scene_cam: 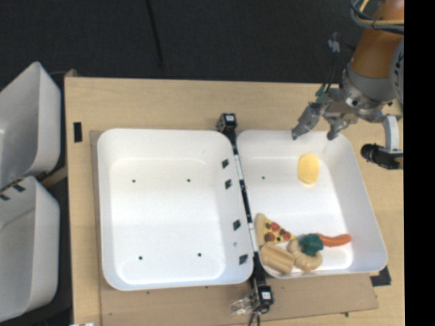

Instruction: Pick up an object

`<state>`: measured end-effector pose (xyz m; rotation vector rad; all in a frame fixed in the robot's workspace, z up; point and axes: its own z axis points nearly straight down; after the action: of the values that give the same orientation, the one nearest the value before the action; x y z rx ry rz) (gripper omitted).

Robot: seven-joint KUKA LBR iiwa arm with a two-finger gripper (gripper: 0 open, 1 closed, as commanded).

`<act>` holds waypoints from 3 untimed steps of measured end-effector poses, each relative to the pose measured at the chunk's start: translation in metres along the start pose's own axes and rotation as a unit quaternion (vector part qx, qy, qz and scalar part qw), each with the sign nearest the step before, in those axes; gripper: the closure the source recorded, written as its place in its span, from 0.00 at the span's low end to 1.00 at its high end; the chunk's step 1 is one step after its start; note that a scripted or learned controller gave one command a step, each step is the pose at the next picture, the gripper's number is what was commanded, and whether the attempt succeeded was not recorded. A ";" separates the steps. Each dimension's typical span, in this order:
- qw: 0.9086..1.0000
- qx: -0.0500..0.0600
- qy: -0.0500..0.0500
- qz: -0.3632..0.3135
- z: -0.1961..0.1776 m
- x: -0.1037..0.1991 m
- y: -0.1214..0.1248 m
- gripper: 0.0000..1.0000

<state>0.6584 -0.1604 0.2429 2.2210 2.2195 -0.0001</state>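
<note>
**Desk inventory: two bins, one arm, five toy foods**

- Desk (170, 104): light wood top, carrying two shallow white bins side by side.
- Left bin (109, 202): white, rounded corners, small dark dots on its floor.
- Right bin (340, 202): white, joined to the left bin along a clipped centre seam.
- Yellow lemon-like piece (308, 168): lies alone in the far half of the right bin, well apart from the other items.
- Pizza slice (273, 231): near the seam, in the near corner of the right bin.
- Tan bread roll (279, 257): just beside the pizza slice, against the near wall.
- Green broccoli-like piece (311, 244): touching the roll cluster.
- Orange carrot (334, 239): lying flat, its end meeting the green piece.
- Arm (375, 53): grey with an orange band, reaching in from the right.
- Pincer (315, 130): over the far edge of the right bin, fingers spread wide, nothing between them; the yellow piece lies near, below it.
</note>
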 end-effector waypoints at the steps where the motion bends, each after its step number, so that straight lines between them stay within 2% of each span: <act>1: 1.000 -0.001 -0.001 0.001 -0.033 -0.072 -0.023 0.00; 2: 1.000 0.002 0.001 -0.002 0.062 0.009 -0.037 0.00; 3: 1.000 -0.003 -0.003 0.003 -0.020 -0.075 -0.079 0.00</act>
<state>0.5798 -0.2348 0.2624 2.2222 2.2076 0.0004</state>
